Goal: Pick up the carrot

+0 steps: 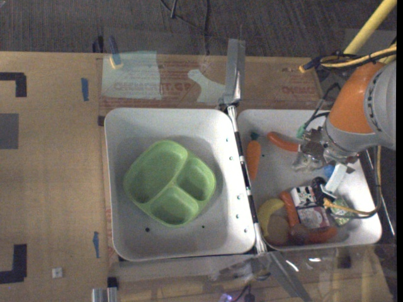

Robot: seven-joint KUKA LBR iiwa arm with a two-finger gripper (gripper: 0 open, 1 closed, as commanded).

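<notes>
The carrot (253,158) is orange with a small green top. It lies lengthwise along the left wall of the right bin (371,231), its tip pointing toward the front. My gripper (307,160) hangs low over the middle of the same bin, about a hand's width to the right of the carrot and apart from it. Nothing is visibly held in the gripper. The grey arm with its orange band (356,109) reaches in from the right.
An orange-red elongated item (283,142) lies between the carrot and the gripper. A pile of toy food, with a yellow piece (271,210) and a red sausage (290,209), fills the bin's front. A green divided plate (169,182) sits in the left bin (119,128).
</notes>
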